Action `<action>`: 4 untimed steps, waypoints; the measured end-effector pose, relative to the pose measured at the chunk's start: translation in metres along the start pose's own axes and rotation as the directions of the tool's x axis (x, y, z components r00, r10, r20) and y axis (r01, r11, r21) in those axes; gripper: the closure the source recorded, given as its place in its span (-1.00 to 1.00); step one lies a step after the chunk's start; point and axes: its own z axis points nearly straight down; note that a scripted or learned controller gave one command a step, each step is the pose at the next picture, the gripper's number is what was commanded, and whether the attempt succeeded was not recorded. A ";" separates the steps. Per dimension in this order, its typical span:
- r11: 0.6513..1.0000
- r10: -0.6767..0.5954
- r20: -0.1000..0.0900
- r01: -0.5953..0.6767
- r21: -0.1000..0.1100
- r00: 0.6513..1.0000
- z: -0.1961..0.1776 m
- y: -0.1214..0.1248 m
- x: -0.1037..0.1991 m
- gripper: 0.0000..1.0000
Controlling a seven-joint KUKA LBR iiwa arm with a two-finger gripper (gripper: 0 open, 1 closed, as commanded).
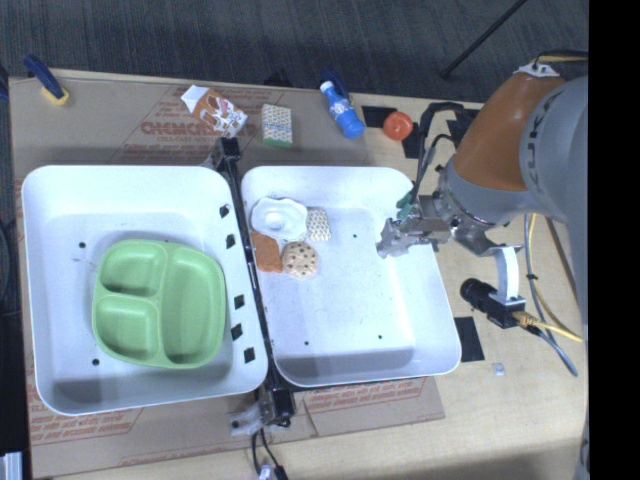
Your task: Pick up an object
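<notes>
I keep the hand (pixel 392 240) over the right bin (pixel 360 353), at its right side; whether it is released or clenched I cannot tell. My targets cluster well left of it: white cup (pixel 277 215), round cookie (pixel 299 259), checkered piece (pixel 318 225) lengthwise toward the far rim. I'd approach from above.

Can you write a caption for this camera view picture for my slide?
Grey robot arm's hand hovers over right white bin; round cookie waits there.

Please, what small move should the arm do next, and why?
Probably move the pincer left toward the cookie. The pincer hangs near the right bin's right side, while the food pieces lie clustered at its left.
</notes>
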 end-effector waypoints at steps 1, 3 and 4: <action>1.000 -0.007 0.001 0.007 0.000 1.000 -0.010 0.001 0.000 1.00; 1.000 -0.001 -0.002 0.001 0.004 1.000 0.126 -0.065 0.033 -1.00; 1.000 0.001 -0.001 -0.001 0.002 1.000 0.117 -0.014 0.002 -1.00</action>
